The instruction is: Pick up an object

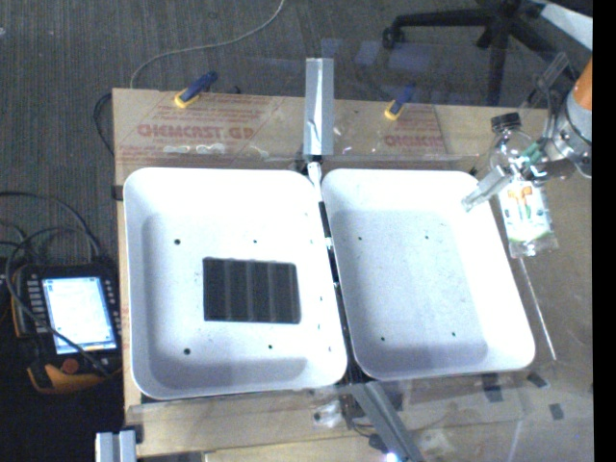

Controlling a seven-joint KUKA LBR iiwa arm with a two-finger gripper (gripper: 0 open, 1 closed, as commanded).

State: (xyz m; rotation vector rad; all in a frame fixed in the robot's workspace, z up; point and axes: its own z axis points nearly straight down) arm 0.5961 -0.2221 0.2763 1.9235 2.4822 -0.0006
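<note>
**At the right bin's far corner: packet held aloft**

Over the right bin's [500, 345] outer rim, the gripper [518, 173] has its fingers closed on a small clear packet [528, 221], which hangs below them, limp and crinkled, with a white-and-orange label. A steady grip and slow travel would suit it, since slick film may slip. The left bin [144, 258] holds a flat, dark, ribbed rectangular pad [251, 290]. Both bins are smooth white plastic with rounded corners.
</note>
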